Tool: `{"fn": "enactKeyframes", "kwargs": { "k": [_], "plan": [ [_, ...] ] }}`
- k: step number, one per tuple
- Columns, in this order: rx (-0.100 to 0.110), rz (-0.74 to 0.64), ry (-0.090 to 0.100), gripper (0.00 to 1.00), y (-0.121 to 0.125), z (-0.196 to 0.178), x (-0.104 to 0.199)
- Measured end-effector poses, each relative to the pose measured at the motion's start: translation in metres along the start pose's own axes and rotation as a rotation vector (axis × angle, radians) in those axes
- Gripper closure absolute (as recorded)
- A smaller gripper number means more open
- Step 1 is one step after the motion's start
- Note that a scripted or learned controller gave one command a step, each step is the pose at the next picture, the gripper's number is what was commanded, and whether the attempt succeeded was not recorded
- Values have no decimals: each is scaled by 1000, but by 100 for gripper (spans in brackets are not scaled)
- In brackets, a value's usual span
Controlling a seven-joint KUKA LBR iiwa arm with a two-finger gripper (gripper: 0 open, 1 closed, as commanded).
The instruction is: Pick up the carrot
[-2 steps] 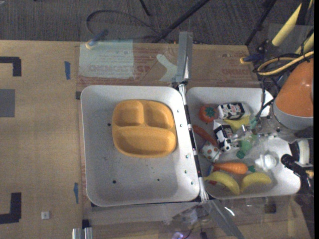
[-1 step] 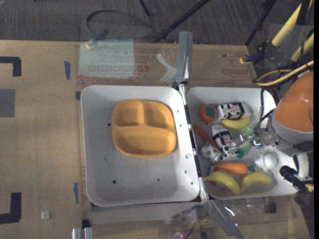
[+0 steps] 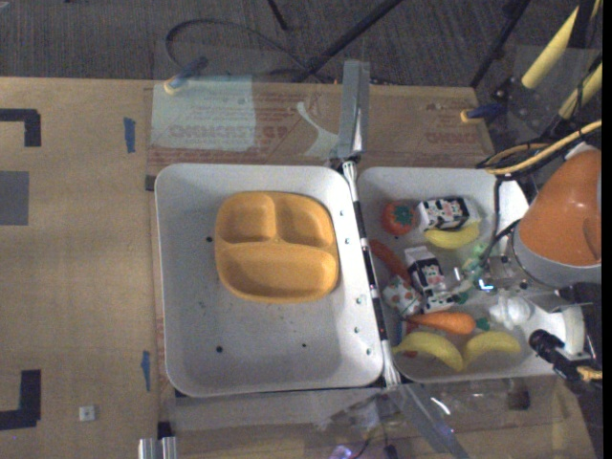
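Reaching in from the right over the right-hand bin (image 3: 507,194), with the orange band of the arm (image 3: 566,220) covering that bin's far edge. Hand (image 3: 483,277) low among the clutter near the bin's middle right, too blurred and hidden to tell whether open or closed, or whether touching anything. Carrot (image 3: 442,322) lying flat toward the near side of the same bin, just left of and below the hand, apart from it. Resting against two bananas (image 3: 428,349), (image 3: 491,343) along the near wall. Just above the carrot, a black-and-white carton (image 3: 427,277); another carton (image 3: 444,212) farther back with a third banana (image 3: 453,236) and a small orange-red fruit (image 3: 399,217). Sitting in the left bin (image 3: 191,285), an orange divided plate (image 3: 276,246).
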State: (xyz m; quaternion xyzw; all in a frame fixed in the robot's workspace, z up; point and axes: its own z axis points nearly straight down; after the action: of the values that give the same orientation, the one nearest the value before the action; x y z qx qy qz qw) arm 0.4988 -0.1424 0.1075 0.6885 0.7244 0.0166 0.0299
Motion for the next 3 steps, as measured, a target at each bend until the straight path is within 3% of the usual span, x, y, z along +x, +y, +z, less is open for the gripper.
{"fn": "enactKeyframes", "kwargs": {
  "k": [1,2,3],
  "plan": [
    [-8,-4,10,100,5,-15,4],
    [65,89,18,100,52,-29,44],
    [68,72,20,100,8,-78,81]
  ]
}}
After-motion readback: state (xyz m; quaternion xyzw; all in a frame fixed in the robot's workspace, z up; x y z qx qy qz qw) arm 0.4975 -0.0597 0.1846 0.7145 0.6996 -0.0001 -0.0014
